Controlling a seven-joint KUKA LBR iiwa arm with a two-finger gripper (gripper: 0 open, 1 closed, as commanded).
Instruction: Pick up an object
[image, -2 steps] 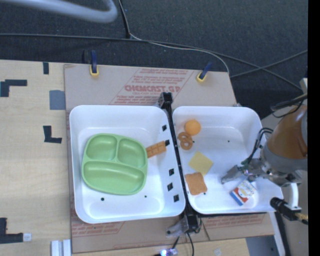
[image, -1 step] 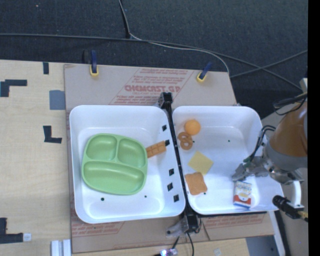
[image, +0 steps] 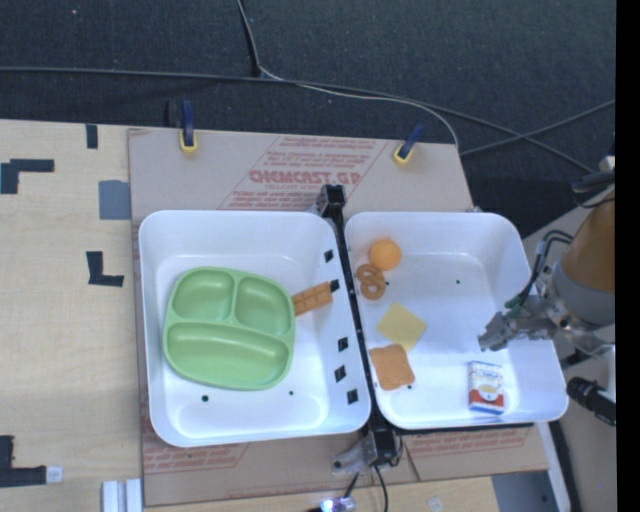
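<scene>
From where I stand, the worktop (image: 60, 300) carries two shallow white bins side by side on a sheet of printed cardboard (image: 300, 170) that is clamped at its far edge. The left bin (image: 230, 225) holds a green divided plate (image: 230, 327) lying flat, and a small orange-brown block (image: 312, 297) sits just beside the plate's right rim, close to the wall between the bins.

The right bin (image: 450, 235) has the smaller pieces. An orange ball (image: 384, 253) rests near its far left corner, with a little brown ring (image: 371, 283) touching or almost touching it on the near side. Nearer still lies a pale yellow square slice (image: 401, 325), and below that a toast-coloured slab (image: 392, 366) close to the left wall. A small white carton with red and blue print (image: 486, 387) lies near the bin's near right corner.

The arm (image: 590, 270) comes in from the right, and its gripper (image: 497, 335) hangs over the right side of the right bin — above the carton and apart from it. The fingers are dark and small against the bin, and I cannot tell how far open they are; nothing is visibly between them. A black cable (image: 340, 85) crosses the dark floor beyond the worktop.
</scene>
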